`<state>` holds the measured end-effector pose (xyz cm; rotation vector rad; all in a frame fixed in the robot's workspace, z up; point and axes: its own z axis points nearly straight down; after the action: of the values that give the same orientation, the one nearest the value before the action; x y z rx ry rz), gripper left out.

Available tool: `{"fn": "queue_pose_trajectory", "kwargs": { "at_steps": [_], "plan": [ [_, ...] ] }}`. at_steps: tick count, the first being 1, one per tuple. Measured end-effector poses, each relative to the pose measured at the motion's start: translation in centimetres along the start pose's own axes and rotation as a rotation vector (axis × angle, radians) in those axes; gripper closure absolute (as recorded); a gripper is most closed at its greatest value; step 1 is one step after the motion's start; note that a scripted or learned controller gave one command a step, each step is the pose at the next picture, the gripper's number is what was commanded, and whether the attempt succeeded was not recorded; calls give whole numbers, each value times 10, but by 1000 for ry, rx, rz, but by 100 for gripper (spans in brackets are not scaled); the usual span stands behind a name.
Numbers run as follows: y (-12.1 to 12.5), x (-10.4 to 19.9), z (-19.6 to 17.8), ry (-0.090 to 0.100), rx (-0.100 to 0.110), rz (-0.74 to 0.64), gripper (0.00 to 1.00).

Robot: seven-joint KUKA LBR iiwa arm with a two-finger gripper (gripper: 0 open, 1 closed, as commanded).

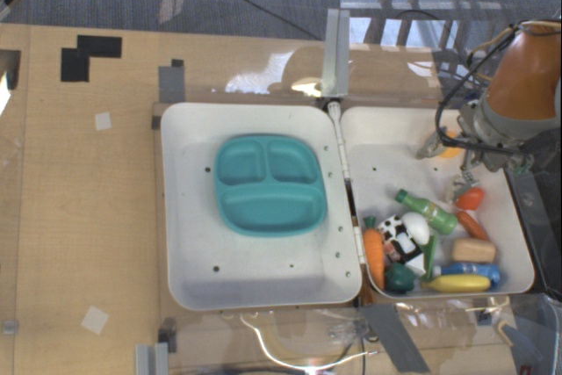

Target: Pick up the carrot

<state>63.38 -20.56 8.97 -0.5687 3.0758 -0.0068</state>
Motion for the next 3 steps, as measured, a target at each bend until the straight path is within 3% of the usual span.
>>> {"fn": "queue_pose_trajectory", "kwargs": {
  "at_steps": [1, 2, 3],
  "plan": [
    [-9, -42, -136, -9, 6, 74, 0],
    [-14, -34, 1, 9, -3, 94, 0],
    [-15, -40, -16, -12, 6, 93, 100]
  ]
}}
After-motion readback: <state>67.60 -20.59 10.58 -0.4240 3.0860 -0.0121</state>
